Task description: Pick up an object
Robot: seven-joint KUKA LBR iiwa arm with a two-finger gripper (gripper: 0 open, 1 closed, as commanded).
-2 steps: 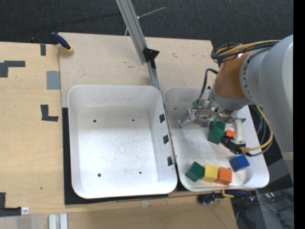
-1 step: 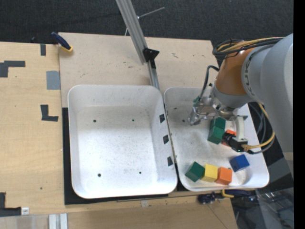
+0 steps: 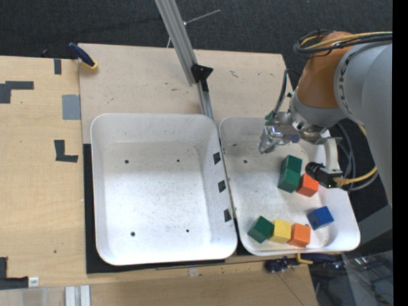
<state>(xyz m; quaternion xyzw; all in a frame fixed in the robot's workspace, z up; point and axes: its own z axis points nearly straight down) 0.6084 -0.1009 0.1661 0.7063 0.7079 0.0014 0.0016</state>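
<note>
A light wooden bench [image 3: 159, 75] sits on dark carpet [image 3: 95, 8]. Grey and black tape patches [image 3: 70, 107] mark its left part. A slanted metal pole [image 3: 178, 30] crosses the far edge, and a blue and yellow clamp [image 3: 83, 55] sits near the far left corner.

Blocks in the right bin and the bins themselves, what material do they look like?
Small coloured cubes, e.g. the tall green block and yellow cube: matte, flat colour, crisp edges; painted wood or plastic, can't tell which. Shallow white right bin and left bin: likely moulded plastic, with rounded corners, thin rims and a dark-speckled surface.
</note>
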